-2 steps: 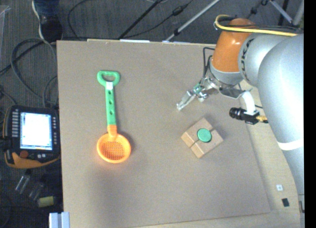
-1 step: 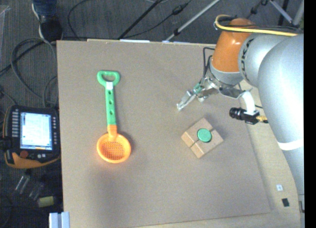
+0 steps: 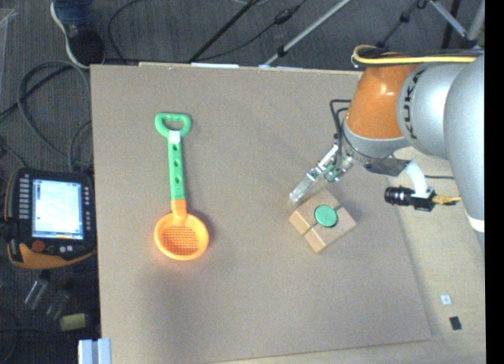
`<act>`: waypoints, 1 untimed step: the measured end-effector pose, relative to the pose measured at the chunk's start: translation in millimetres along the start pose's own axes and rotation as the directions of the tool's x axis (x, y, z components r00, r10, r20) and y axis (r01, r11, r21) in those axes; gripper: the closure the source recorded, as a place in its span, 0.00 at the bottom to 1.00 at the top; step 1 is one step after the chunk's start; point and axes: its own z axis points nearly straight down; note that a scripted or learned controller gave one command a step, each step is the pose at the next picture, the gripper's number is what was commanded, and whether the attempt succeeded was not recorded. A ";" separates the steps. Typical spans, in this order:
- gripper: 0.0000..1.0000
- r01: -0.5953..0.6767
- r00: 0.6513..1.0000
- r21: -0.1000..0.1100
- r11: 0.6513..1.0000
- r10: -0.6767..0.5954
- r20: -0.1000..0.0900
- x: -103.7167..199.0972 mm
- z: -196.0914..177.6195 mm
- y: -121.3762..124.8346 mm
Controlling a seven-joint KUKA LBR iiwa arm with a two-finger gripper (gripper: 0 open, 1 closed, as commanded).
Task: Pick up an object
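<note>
Two things on the tabletop (image 3: 252,291): wooden block (image 3: 321,226) with green disc (image 3: 325,215) on top, right of centre; green-handled orange sieve (image 3: 179,197) well apart, toward the left edge. Hand (image 3: 309,183) reaching in from the right, tilted, tips just above the block's upper left corner. Nothing between the fingers; whether spread or shut, cannot tell.
</note>
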 end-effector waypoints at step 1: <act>1.00 -0.001 1.000 -0.006 1.000 0.001 0.001 -0.2 -9.8 1.9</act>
